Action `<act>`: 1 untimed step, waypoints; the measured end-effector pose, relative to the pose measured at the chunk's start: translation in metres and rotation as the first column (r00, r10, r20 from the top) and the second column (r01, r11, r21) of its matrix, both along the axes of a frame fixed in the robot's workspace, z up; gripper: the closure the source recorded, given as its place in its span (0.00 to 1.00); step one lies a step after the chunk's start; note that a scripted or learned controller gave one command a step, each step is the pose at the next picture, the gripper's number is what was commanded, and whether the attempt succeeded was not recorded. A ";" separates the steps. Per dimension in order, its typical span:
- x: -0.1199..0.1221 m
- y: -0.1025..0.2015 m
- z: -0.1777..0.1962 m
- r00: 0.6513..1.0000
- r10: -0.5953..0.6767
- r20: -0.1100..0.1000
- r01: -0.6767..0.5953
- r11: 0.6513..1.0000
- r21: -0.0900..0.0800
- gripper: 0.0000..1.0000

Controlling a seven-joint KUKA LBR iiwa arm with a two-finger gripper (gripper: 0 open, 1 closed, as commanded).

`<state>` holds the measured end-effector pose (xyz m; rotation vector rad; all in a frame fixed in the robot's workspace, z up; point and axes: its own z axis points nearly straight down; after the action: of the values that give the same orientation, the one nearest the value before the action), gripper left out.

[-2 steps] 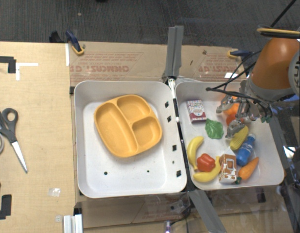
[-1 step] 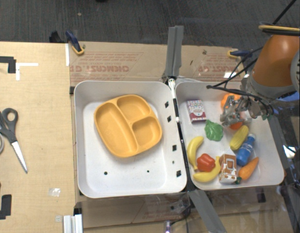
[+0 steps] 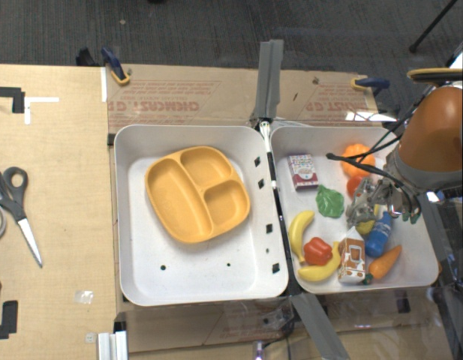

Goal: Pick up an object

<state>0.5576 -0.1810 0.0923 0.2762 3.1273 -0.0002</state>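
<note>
With the jaws (image 3: 364, 210) low among crowded toys in the right bin (image 3: 426, 272), their state untellable, a miss is risked: the blue bottle (image 3: 378, 238) beside them may be nudged away.

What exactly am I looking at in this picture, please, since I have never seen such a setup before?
A single camera looks down at a slant on a bench with two shallow white bins. The grey arm with an orange band reaches in from the right; its end effector hangs low over the right bin. That bin holds toy items: a banana, a red pepper, a carrot, a blue bottle and small cartons. The left bin holds a yellow divided plate. Scissors lie on the bench. I cannot see anything gripped.
</note>
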 end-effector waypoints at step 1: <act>-0.048 0.046 0.016 0.990 -0.124 0.073 0.125 0.992 -0.005 1.00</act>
<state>0.5100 -0.1349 0.1087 0.4605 3.0314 -0.0056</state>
